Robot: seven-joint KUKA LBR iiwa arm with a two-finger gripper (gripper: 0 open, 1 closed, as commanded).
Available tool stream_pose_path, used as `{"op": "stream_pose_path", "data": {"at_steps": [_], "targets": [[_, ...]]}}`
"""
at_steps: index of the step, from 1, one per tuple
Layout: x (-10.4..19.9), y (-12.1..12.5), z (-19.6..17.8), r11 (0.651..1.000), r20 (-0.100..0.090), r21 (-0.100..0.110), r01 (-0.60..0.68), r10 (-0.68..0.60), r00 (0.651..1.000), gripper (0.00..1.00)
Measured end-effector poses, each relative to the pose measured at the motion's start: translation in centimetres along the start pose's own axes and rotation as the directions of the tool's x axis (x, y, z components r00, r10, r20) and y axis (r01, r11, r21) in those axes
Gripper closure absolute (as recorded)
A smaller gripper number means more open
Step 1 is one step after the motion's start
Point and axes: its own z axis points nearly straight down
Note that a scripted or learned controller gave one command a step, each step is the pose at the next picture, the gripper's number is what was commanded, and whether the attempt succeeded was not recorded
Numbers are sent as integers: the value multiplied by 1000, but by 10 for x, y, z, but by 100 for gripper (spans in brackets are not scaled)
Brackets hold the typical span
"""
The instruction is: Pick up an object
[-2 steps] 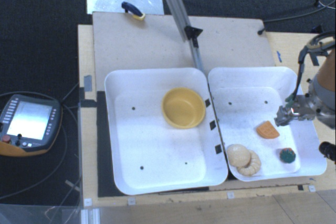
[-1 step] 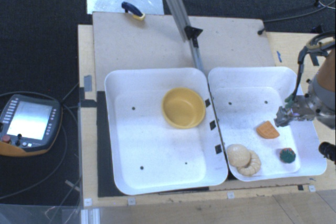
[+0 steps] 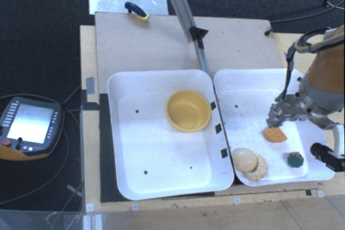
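My gripper (image 3: 276,118) hung just above the orange piece (image 3: 275,135) near the right bin's (image 3: 253,81) front edge; its opening I cannot tell. Nothing was lifted yet.

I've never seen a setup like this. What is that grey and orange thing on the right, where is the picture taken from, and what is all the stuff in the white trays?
The picture comes from one camera fixed above the bench, looking down at a slant. The grey and orange thing is a robot arm reaching in from the right; at its tip is a two-finger gripper, its "hand".

Two shallow white bins sit side by side. The left bin holds a round yellow plastic bowl. The right bin holds a flat orange piece just below the gripper, a small dark green ball-like object, and two pale tan bread-like pieces at the near edge.

I see nothing between the fingers, so nothing is held. The orange-rimmed tablet on the floor at the left looks like the robot's hand controller.
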Motion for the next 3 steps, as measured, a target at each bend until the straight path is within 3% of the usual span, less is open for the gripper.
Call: {"op": "stream_pose_path", "data": {"at_steps": [2, 3], "targets": [[102, 27, -15, 1000, -1, 0, 1, -1, 1000, 100], [158, 44, -6, 1000, 0, 1, 1, -1, 1000, 100]]}}
